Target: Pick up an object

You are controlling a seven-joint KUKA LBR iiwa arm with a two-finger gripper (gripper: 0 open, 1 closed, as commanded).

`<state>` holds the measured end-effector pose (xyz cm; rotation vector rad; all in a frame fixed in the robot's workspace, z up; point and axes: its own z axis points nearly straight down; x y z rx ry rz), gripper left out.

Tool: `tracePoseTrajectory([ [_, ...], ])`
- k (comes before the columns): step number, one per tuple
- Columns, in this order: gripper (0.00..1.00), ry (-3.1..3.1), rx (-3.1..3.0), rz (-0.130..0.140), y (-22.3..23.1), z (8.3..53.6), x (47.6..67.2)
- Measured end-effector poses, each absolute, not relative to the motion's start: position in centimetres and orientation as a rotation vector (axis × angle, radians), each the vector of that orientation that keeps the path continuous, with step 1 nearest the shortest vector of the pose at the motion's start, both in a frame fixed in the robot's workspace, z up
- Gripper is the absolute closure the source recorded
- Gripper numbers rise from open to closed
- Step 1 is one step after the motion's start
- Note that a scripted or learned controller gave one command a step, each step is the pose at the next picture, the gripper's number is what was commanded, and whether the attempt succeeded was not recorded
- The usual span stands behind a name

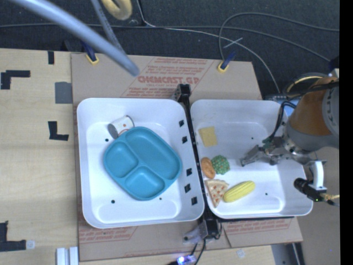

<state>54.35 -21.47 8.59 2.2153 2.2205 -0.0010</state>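
Grey two-finger gripper (246, 159) is hovering right of the green broccoli toy (220, 163). Its finger state: cannot tell. Yellow plastic corn cob (239, 191) is lying just below the broccoli.

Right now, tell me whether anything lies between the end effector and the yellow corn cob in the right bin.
Nothing visible does. The end effector sits over bare white floor of the right bin, and the yellow plastic corn cob lies below and slightly left of it, with open floor between.

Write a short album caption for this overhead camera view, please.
Grey arm's tool hovers in the right bin near toy corn and broccoli; blue tray fills the left bin.
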Motion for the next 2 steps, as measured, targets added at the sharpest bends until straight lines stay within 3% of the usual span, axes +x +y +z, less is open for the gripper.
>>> tracePoseTrajectory([
  [1, 1.00, 2.219, 2.213, 0.000, -21.5, 9.7, 54.4],
  [2, 1.00, 2.220, 2.218, 0.002, -21.6, 15.8, 53.9],
])
